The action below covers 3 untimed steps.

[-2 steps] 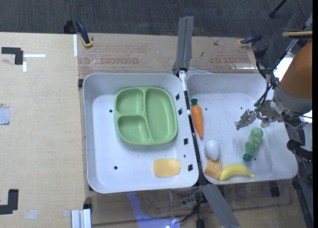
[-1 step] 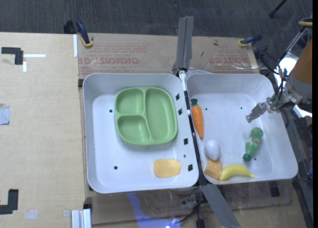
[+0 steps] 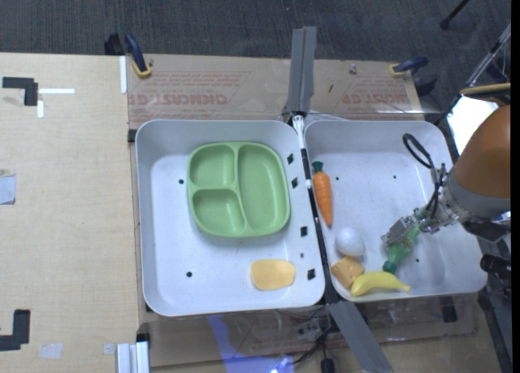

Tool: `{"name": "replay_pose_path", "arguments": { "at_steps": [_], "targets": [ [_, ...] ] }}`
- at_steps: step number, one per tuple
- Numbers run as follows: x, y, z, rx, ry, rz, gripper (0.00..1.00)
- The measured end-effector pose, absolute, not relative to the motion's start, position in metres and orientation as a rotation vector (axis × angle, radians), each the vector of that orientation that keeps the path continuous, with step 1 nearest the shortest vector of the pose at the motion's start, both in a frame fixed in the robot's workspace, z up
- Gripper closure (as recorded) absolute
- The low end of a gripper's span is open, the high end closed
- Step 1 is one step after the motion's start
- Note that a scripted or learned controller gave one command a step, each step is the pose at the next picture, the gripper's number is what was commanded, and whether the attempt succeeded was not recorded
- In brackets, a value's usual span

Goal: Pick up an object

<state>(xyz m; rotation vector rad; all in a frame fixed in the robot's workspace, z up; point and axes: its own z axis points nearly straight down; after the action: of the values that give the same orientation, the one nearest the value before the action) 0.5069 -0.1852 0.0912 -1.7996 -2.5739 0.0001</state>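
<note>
The tool point(image 3: 404, 236) sits low in the right bin point(image 3: 370, 145), at the lower right of the frame, reached in from the right edge under the arm's orange band point(image 3: 487, 156). Whether its fingers are apart or together cannot be told at this size. Just at its tip, toward the lower left, lies a small green object point(image 3: 396, 259), too small to identify; whether the tool touches it is unclear.

Near the bin's lower edge a yellow banana point(image 3: 379, 284) lies beside a tan lump point(image 3: 347, 269), with a white egg-shaped object point(image 3: 350, 241) just above them. An orange carrot point(image 3: 323, 194) lies along the bin's left wall, green top pointing up the frame.

The left bin point(image 3: 162, 225) holds a green divided plate point(image 3: 239, 189) in its upper middle and a flat yellow piece point(image 3: 272, 275) near its lower right corner. Both bins rest on the cardboard-covered surface point(image 3: 211, 87).
</note>
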Motion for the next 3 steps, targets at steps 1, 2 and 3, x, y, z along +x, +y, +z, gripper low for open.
{"name": "replay_pose_path", "arguments": {
  "at_steps": [1,2,3],
  "targets": [
    [0.509,-0.186,0.101,-1.808,-2.575,-0.003,1.00],
    [0.532,-0.186,0.092,-1.567,-2.724,0.000,1.00],
    [0.596,-0.141,0.092,-1.712,-2.635,0.000,1.00]
  ]
}}
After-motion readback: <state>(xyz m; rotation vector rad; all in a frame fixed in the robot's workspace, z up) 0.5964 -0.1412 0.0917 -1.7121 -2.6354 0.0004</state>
